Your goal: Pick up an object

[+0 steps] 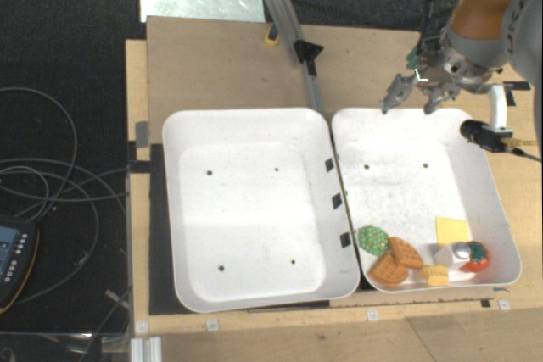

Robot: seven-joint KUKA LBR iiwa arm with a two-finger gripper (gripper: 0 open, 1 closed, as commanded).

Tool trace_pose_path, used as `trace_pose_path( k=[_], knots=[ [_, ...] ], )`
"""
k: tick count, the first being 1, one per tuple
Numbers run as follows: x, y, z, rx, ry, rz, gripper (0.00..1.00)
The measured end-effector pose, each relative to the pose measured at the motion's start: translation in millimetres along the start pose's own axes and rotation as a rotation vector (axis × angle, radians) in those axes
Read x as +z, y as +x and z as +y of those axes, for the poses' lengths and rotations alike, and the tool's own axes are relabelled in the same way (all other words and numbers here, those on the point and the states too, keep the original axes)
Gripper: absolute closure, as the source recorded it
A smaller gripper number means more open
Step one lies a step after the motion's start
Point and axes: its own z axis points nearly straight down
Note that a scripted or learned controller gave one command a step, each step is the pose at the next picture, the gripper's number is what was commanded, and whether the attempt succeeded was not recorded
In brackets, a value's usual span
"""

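Claw (413, 100) hangs w/ fingers spread wide, nothing between, over far edge of right bin (399, 182). Toys (407, 254) bunched at near-right corner, well apart from it; grab not begun, prob. staging high.

A grey tripod leg (280, 0) slants over the far bench; black cables (51, 174) loop on the left floor, beside a handheld pendant (15, 254).
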Motion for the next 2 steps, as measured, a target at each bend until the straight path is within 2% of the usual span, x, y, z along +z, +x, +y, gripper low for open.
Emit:
trace_pose_path(
  k=[1,2],
  knots=[
    [-3,0,1,-0.002,-0.004,-0.001,0.00],
    [55,-8,0,0.004,0.000,-0.001,0.00]
  ],
)
